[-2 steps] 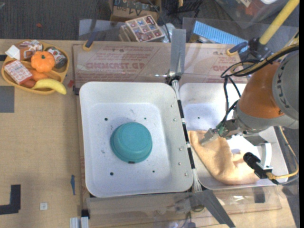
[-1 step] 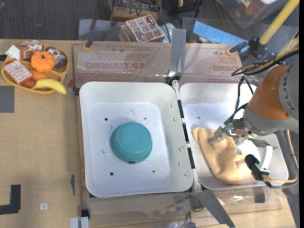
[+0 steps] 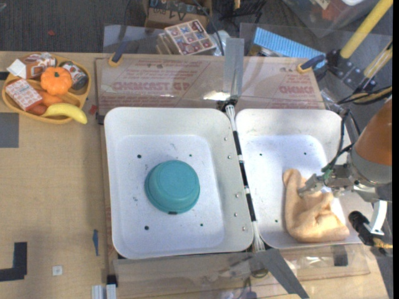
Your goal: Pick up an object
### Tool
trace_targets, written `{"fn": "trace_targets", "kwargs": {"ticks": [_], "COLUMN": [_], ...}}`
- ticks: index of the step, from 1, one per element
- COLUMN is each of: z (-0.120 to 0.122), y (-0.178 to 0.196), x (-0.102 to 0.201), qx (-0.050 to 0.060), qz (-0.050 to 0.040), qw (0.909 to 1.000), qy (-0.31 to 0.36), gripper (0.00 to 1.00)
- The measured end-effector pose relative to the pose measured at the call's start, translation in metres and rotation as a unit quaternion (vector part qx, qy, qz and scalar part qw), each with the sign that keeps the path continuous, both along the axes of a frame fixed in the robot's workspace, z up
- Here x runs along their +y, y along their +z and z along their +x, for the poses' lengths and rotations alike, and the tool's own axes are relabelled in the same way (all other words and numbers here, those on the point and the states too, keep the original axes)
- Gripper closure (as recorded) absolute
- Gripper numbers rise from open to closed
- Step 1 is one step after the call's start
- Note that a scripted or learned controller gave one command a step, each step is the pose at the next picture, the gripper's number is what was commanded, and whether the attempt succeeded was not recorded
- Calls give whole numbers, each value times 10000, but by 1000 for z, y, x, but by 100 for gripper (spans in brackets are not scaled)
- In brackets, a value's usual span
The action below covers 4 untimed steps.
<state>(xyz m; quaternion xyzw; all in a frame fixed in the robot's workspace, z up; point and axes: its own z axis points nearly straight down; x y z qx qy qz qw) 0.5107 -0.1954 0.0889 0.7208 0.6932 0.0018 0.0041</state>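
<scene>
A tan, lumpy soft object (image 3: pixel 312 210) lies in the right bin (image 3: pixel 274 148), toward its front right corner. My gripper (image 3: pixel 317 186) comes in from the right and sits low over the top of that object, its fingers touching or nearly touching it. A teal upside-down bowl (image 3: pixel 173 186) rests in the middle of the left bin (image 3: pixel 124 136), far from the gripper.
The arm's orange band (image 3: pixel 378 143) and wrist hang over the right bin's right edge. A yellow dish of toy food (image 3: pixel 47 89) sits at the far left of the bench. Boxes and clutter stand behind the bins.
</scene>
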Motion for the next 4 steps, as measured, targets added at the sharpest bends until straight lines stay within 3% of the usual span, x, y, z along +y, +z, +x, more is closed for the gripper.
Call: {"fn": "trace_targets", "kwargs": {"ticks": [1,2,3,4], "z": [1,1,17,18], "y": [11,11,2,12], "x": [0,0,56,55], "qx": [-19,-18,-14,-27], "qz": [6,6,-6,-4], "qw": [10000,10000,9955,9956], "qy": [-6,-6,949,937], "gripper": [100,0,0,100]}}
